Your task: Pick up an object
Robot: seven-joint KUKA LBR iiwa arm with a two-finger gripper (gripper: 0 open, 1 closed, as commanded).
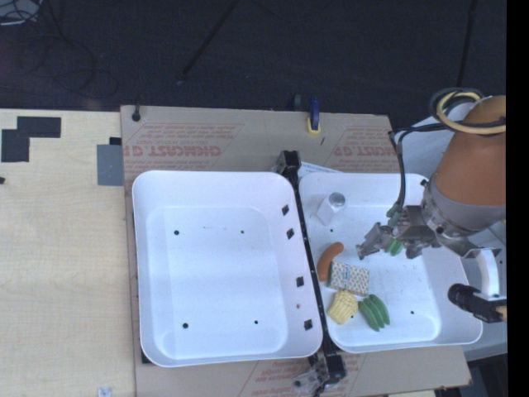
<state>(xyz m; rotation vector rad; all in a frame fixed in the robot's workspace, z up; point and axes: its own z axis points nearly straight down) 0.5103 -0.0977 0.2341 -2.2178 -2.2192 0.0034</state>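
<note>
Gripper [382,240] hovers in right bin [413,337], fingers spread, nothing held. Sausage [329,258], patterned block [350,277], corn [342,307], green veg [374,311] are clustered lower left; the isolated sausage should be approached squarely.

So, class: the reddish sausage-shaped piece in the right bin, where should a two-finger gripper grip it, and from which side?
Probably across the middle of the sausage, from above. It lies tilted and narrow, so fingers can close across its short width. Its lower end nears the patterned card; the middle looks freer.
</note>
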